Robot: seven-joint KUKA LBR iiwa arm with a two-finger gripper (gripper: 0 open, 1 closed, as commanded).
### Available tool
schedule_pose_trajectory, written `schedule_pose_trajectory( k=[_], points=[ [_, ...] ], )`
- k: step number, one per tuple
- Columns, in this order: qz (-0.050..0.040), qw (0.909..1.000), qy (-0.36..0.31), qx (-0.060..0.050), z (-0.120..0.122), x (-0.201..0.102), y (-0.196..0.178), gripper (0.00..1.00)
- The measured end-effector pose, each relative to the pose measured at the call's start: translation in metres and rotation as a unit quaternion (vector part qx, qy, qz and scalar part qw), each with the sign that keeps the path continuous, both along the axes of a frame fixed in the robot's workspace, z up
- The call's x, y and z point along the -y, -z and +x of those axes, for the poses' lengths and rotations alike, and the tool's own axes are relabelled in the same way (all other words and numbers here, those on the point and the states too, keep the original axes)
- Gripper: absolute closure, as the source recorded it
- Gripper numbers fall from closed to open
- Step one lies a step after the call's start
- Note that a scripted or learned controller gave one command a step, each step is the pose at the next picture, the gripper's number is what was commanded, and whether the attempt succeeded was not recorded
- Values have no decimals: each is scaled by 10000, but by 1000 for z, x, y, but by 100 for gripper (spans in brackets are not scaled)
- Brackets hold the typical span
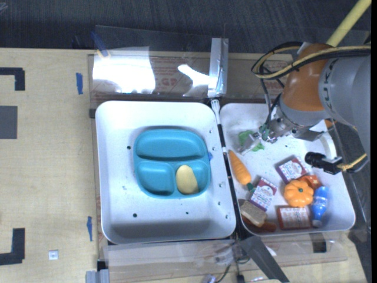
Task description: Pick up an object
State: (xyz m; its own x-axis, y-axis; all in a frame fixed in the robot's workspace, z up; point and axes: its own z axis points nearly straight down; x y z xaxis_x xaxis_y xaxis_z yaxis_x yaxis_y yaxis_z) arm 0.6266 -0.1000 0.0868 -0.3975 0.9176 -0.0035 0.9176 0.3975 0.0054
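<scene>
Toy foods heaped at right bin's point(347, 217) near edge, carrot point(240, 167) beside divider; gripper point(268, 132) lowered over green item point(247, 140) at far side; finger state cannot be told; lemon point(187, 179) seated in blue tray point(171, 158), left bin point(112, 175).

End effector point(266, 133) over right bin point(347, 202)

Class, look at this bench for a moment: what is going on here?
A grey robot arm reaches in from the right over the right bin, its gripper low near a small green item at the bin's far end. Nothing shows between its fingers. The same bin holds a carrot, a small pumpkin, a blue bottle and several packets. In the left bin a blue divided tray holds a yellow egg-shaped thing.
</scene>
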Motion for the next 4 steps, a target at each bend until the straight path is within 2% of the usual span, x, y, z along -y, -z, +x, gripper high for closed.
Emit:
schedule_pose_trajectory(
  k=[1, 2, 3, 4],
  points=[
    [-4, 10000, 1, 43, 2, 0, -13, 100],
    [11, 9986, 520, -32, -11, 1, -14, 100],
    [-12, 9939, -1104, 17, -11, -18, -101, 100],
    [2, 9991, 414, -10, 34, -34, -98, 100]
  ],
)
